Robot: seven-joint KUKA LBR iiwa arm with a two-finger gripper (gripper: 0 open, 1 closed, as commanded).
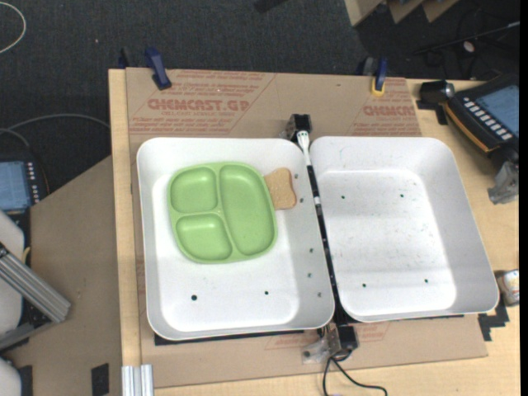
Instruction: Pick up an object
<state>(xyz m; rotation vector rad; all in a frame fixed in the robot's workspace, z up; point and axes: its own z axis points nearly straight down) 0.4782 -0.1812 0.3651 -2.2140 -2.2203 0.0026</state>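
My gripper's state I cannot tell from here, and with the green plate (221, 213) flat in the left bin (239, 304) and what looks like a tan sponge (281, 188) touching its rim, I fear fingers skidding off or catching both

Dark carpet floor (74, 23); cardboard-covered worktop (206, 101) held by 2 clamps, blue (157, 67) and yellow (379, 79); even light.
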